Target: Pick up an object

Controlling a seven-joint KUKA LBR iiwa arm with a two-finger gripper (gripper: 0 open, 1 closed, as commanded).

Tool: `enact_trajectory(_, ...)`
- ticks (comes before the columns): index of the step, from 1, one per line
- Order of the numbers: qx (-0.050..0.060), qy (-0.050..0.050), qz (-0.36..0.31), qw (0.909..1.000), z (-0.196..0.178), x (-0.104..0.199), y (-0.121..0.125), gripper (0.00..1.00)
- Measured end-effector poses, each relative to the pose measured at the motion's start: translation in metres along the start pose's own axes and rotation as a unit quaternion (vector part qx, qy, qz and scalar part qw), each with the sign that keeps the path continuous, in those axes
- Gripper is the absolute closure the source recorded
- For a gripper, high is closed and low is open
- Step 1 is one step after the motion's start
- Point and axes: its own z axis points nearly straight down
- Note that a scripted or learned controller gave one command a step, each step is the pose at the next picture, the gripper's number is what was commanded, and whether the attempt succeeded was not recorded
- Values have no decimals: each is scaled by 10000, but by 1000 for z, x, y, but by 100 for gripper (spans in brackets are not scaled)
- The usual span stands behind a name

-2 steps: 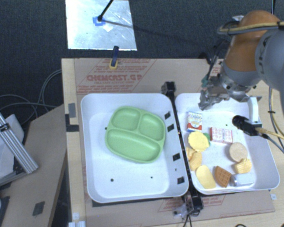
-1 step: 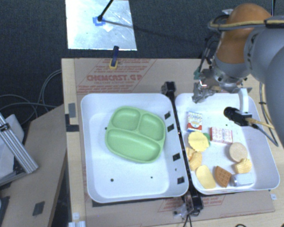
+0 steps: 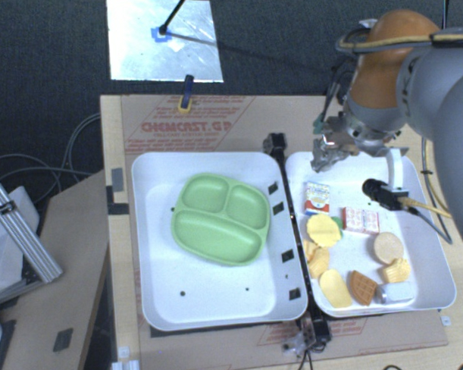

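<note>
My gripper [image 3: 322, 160] hangs over the far left corner of the right bin [image 3: 431, 245], a little above a white and red packet [image 3: 317, 197]. Nothing shows between its fingers. More play food lies in the right bin: a yellow round piece [image 3: 322, 230], a white and red box [image 3: 361, 221], a pale round biscuit [image 3: 388, 248], a yellow oval piece [image 3: 335, 288], a brown waffle-like piece [image 3: 362, 287] and a small yellow piece [image 3: 396, 271].
The left bin [image 3: 163, 296] holds a green divided plate [image 3: 220, 217]. A black divider with clips [image 3: 287, 216] runs between the bins. Cardboard [image 3: 191, 121] lies under both bins, and a silver sheet [image 3: 164, 39] sits behind.
</note>
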Motion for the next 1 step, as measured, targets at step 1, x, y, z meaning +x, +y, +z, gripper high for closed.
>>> enact_trajectory(1, -10, 1, -4, 10000, -14, 2, 3, 100)
